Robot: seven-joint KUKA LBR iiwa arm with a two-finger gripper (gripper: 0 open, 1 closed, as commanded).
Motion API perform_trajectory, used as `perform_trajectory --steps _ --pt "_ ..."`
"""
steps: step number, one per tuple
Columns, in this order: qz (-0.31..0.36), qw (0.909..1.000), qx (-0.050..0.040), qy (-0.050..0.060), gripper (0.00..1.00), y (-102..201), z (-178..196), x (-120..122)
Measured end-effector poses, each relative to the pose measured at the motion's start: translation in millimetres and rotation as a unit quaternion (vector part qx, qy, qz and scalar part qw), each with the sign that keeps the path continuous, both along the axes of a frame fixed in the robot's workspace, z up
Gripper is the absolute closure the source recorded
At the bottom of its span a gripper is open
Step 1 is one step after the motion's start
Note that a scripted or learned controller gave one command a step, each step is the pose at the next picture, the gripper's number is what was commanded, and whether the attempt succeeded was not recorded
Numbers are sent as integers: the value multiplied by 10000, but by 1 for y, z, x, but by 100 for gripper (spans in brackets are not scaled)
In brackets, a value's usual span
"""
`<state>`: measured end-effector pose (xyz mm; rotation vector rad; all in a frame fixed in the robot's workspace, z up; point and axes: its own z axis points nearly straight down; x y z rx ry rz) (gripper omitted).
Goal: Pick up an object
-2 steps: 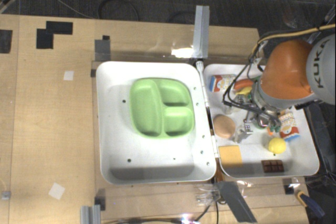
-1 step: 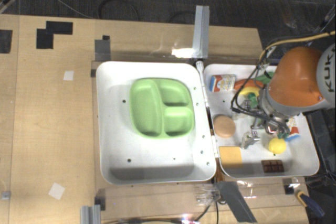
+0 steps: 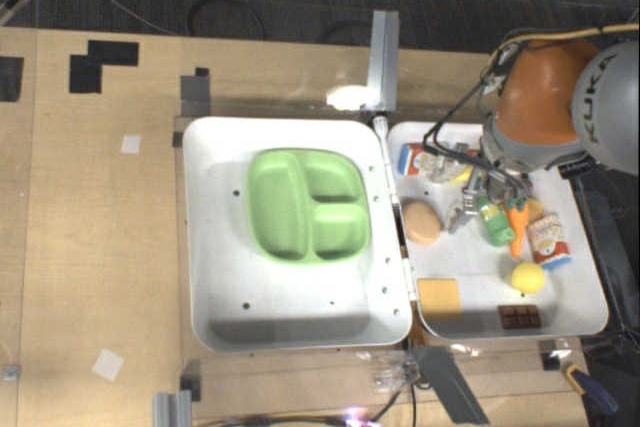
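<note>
The right white bin (image 3: 580, 315) holds several small objects. Among them are a tan egg-shaped piece (image 3: 422, 223), a green item (image 3: 495, 224), an orange carrot (image 3: 517, 227), a yellow lemon (image 3: 528, 278) and a small labelled packet (image 3: 549, 242). My gripper (image 3: 478, 208) hangs low over the middle of this bin, open. One silver finger (image 3: 463, 214) points down between the tan piece and the green item, and the other side sits right at the green item. Nothing shows between the fingers.
A tan square (image 3: 439, 295) and a brown chocolate bar (image 3: 519, 317) lie near the right bin's front wall. A red and blue packet (image 3: 412, 158) and a yellow piece (image 3: 461, 176) lie at its back. The left bin (image 3: 215, 315) holds a green divided plate (image 3: 306, 203).
</note>
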<state>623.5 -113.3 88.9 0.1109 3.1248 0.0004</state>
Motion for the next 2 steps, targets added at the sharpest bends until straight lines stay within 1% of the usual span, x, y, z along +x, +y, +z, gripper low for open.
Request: perform_trajectory --steps 1,2 --pt "-126 9999 1 5 0 15 0 -16" --pt "-39 10000 -4 -5 0 19 1 -25"
